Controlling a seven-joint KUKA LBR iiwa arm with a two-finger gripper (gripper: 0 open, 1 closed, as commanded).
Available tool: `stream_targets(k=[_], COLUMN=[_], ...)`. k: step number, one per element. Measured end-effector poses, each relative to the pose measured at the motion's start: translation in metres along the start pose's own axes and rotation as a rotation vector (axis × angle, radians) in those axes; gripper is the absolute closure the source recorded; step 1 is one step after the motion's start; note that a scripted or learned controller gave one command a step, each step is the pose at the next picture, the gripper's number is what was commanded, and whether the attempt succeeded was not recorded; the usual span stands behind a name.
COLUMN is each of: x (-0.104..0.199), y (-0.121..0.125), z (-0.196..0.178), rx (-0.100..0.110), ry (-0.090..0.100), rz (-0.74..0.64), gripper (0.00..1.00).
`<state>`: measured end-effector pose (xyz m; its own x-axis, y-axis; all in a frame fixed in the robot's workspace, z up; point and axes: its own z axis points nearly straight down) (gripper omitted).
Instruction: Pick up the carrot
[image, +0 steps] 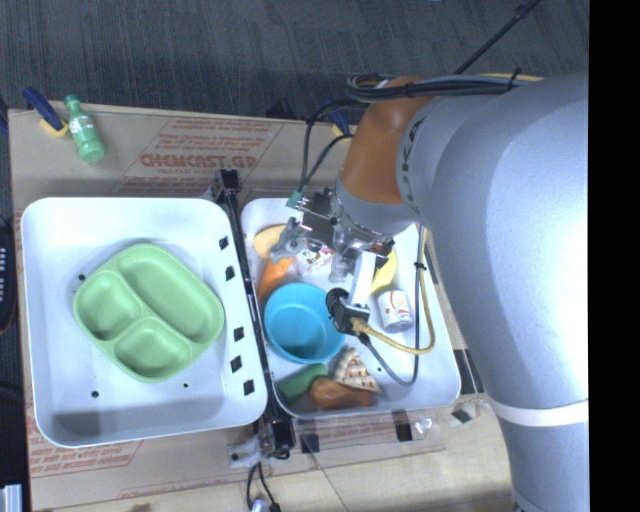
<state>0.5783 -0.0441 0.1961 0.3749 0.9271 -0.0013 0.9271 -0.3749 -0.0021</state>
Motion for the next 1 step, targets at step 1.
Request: stream_targets(k=[1], x=[0.0135], y=[0.0012], z=[0.0052], rx=[0.007], ry=[-0.004], rz=[0.229], gripper=[0.00])
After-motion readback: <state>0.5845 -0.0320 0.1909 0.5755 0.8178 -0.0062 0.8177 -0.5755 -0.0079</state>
